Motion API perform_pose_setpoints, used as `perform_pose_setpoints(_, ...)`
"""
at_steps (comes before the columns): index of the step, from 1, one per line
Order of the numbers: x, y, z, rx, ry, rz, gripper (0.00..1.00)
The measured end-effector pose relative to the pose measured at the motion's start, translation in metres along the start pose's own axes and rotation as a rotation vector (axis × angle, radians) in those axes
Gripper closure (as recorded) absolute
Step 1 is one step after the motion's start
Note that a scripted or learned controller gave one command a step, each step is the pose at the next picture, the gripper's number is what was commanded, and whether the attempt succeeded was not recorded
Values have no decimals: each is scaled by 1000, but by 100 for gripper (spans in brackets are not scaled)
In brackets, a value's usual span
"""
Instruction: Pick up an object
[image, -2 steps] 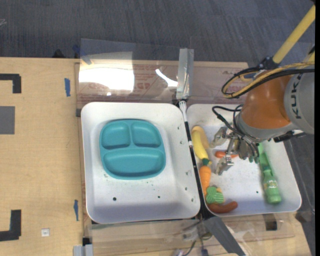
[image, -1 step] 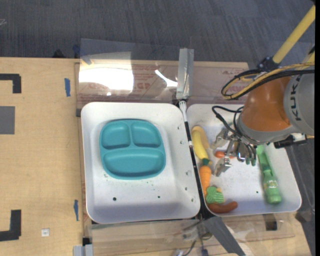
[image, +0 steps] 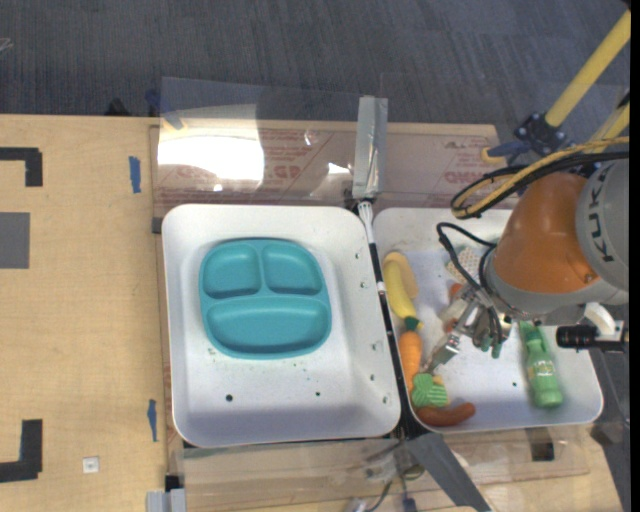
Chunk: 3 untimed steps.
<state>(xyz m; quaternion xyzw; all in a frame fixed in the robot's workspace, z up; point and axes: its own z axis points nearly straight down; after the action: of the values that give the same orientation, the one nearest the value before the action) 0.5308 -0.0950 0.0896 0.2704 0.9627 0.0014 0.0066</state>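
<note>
Two white bins are seen on the table. One teal divided plate (image: 265, 298) lies in the left bin (image: 190, 400). In the right bin (image: 590, 405): one banana (image: 401, 284), one carrot (image: 411, 356), one sausage (image: 447, 413), one green bottle (image: 542, 366). The gripper (image: 462, 335) is lowered beside the carrot; finger state cannot be told.

Bright, even light; glare on the clear sheet (image: 215, 160).

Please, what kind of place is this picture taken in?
Probably a robotics lab bench set up for grasping tests. Two white bins sit side by side on a board; the right one holds toy food such as a banana and carrot, with a cabled arm's gripper above them.
</note>
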Motion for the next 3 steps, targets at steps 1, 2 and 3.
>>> perform_pose_setpoints(1, -84, -17, -109, 2, -3, 131, 0)
perform_pose_setpoints(2, -56, -17, -2, 5, 5, 188, 0)
perform_pose_setpoints(3, -50, 31, 1, 1, 0, 230, 0)
